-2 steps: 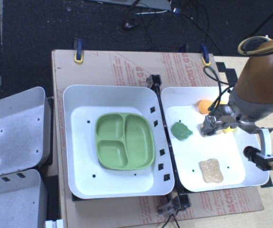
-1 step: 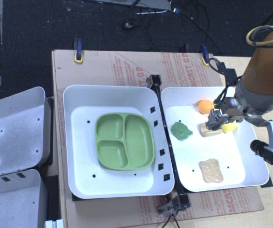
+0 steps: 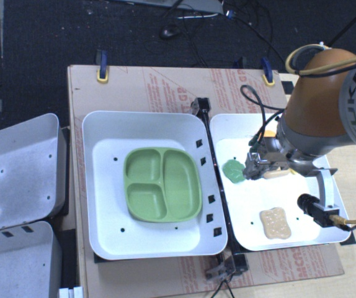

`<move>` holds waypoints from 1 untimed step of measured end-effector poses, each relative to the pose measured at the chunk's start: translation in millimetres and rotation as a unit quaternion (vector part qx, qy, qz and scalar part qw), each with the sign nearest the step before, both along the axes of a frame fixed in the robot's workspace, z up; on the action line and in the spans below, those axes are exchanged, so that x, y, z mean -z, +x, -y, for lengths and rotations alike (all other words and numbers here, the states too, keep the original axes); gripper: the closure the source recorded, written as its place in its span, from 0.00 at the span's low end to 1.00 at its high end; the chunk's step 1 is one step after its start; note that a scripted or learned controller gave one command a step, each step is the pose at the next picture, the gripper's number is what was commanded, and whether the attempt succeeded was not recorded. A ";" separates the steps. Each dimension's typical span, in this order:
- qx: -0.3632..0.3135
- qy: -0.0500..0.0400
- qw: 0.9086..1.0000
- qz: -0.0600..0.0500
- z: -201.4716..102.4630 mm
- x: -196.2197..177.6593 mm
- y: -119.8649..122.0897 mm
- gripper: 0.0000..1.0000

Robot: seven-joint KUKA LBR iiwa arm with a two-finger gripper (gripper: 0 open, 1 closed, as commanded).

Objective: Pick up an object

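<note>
- Jaws of the grey arm are hanging low over the right bin in the right half of the frame; whether they are apart or together, I cannot tell.
- A green soft object is lying on that bin's floor near its left wall, just beside the jaws on their left; contact between them is not clear.
- A tan bread-slice-shaped object is resting in the lower part of the same bin, well apart from the jaws.
- A green divided plate with three compartments is sitting in the middle of the left bin.
- Both bins are resting side by side on the table.
</note>
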State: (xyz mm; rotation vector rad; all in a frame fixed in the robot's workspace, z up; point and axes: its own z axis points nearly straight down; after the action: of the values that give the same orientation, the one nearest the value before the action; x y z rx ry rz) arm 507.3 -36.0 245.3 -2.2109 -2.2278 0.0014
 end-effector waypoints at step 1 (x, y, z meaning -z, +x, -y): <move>0.000 0.000 1.000 0.001 -49.8 -5.8 -5.7 1.00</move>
State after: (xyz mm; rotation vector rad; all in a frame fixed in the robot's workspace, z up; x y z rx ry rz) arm 501.6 13.8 251.1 -2.2127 -2.2289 -0.0007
